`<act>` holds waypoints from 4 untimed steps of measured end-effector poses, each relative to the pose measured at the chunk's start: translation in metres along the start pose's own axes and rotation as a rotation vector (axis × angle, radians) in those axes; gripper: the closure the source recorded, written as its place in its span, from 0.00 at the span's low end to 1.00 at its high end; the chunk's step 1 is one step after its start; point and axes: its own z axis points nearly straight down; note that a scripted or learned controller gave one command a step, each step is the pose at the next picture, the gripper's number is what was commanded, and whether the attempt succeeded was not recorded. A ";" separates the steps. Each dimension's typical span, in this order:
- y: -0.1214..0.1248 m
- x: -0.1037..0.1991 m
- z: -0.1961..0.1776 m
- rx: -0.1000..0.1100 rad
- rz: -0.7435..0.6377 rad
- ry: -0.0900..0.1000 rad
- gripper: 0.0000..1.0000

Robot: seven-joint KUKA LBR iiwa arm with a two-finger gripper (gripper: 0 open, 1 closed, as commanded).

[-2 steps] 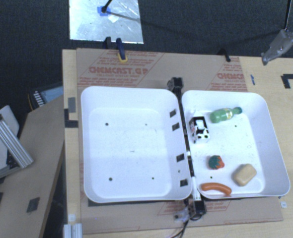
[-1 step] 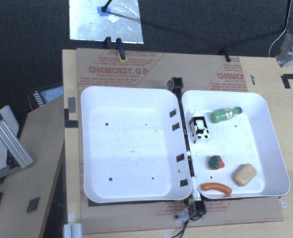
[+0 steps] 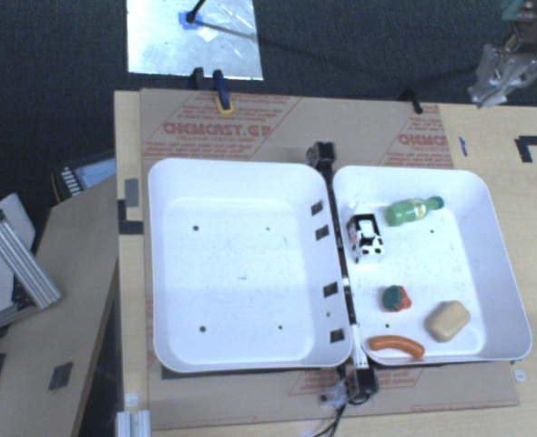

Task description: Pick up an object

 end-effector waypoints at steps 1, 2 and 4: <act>0.024 0.035 -0.001 0.000 0.000 0.000 1.00; 0.052 0.075 0.000 -0.001 -0.001 0.001 1.00; 0.094 0.139 0.000 0.000 0.001 0.001 1.00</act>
